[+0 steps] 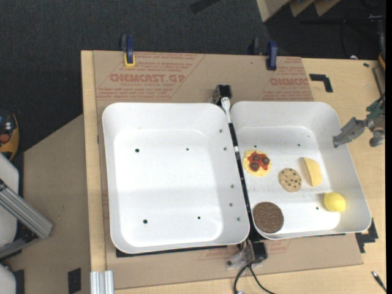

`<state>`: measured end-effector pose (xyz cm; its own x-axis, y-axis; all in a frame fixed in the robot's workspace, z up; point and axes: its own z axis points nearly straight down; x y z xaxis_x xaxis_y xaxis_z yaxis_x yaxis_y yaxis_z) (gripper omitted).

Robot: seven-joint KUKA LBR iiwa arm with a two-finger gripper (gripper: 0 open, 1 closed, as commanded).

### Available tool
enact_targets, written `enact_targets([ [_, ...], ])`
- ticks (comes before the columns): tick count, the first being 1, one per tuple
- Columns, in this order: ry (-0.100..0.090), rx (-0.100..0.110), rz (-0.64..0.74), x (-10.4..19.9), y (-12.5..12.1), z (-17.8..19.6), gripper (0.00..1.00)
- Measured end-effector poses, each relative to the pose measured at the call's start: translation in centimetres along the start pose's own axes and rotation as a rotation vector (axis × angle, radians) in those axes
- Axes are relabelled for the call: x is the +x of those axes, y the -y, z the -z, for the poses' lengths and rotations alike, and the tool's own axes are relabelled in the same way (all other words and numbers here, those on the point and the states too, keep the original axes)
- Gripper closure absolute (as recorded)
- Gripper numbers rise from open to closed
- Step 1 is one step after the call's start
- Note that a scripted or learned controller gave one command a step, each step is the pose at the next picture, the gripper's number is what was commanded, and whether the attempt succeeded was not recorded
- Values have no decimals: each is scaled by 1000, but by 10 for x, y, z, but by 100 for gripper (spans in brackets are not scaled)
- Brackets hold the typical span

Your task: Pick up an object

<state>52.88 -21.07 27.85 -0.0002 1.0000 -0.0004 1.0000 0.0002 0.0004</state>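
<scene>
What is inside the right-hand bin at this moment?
The right bin holds five toy foods lying apart: a small pizza, a chocolate-chip cookie, a yellow wedge, a yellow ball and a brown round cookie. Nothing is stacked; their undersides are hidden.

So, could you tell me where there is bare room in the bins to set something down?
The left bin offers its whole floor. In the right bin, the back strip is bare. Its front half is crowded: pizza, cookie, cheese wedge, lemon, brown disc.
</scene>
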Motion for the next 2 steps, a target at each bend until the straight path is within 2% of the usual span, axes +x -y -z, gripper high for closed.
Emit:
enact_targets([
  [1,1,-13,8,63,7,101,0],
  [2,2,-5,2,59,8,105,100],
])
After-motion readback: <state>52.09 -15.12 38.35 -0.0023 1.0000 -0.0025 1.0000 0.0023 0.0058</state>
